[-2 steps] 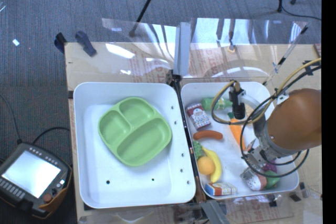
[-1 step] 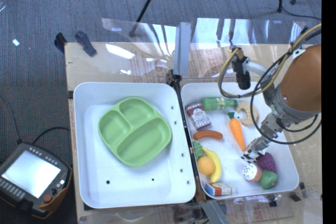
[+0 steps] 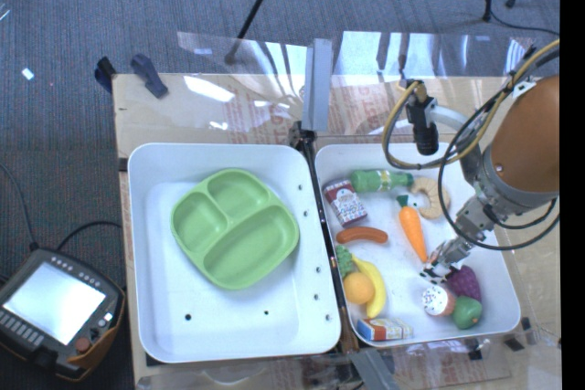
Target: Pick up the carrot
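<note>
In the right-hand bin (image 3: 508, 288), near its right wall, the gripper (image 3: 445, 258) is hanging low on the end of the grey arm (image 3: 512, 169), just above the purple toy (image 3: 463, 281) and just right of the carrot (image 3: 413, 231). Whether the fingers are apart or together cannot be told at this size; nothing is showing between them.

The carrot is lying flat on the bin floor, roughly mid-bin, its green top pointing toward the far wall and its orange tip pointing toward the near side. A patch of bare white floor is sitting open below and to the left of the tip, between the carrot and the banana (image 3: 372, 284). To the carrot's left, the sausage (image 3: 362, 236) is lying crosswise with a small gap between them. Beyond the green top, the ring-shaped pastry (image 3: 426, 193) and the green bottle (image 3: 379, 181) are crowding the far wall. The ketchup packet (image 3: 346, 202) is resting toward the divider side.

Along the near wall, the orange (image 3: 358, 288), a small box (image 3: 385, 329), a white-topped cupcake (image 3: 436, 300) and a green pepper (image 3: 468, 312) are filling the edge.

In the left bin (image 3: 146, 196), the green divided plate (image 3: 235, 227) is lying near the middle, with bare floor running all round it.
</note>
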Controlling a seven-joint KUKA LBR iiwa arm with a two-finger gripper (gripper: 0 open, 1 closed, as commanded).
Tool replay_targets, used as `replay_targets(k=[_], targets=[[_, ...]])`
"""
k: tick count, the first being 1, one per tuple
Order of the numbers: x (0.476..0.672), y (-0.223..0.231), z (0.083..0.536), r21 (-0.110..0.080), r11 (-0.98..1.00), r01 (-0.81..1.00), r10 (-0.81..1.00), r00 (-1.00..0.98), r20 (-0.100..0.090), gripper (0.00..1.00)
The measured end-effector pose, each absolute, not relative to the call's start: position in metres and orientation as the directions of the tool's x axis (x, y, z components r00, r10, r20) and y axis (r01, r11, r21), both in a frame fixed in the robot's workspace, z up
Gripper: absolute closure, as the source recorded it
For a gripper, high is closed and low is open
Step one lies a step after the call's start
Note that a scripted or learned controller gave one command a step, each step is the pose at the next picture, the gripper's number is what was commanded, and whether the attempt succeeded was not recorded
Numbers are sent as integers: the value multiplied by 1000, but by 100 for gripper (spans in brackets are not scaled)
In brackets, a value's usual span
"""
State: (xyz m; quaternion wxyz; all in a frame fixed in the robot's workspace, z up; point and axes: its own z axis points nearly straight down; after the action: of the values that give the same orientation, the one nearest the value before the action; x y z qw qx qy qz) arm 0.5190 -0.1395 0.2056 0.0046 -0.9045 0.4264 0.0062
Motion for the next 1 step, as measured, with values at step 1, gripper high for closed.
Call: replay_targets(k=[1], targets=[[499,-125,85,-1,-841,-541,-541,841,-11,100]])
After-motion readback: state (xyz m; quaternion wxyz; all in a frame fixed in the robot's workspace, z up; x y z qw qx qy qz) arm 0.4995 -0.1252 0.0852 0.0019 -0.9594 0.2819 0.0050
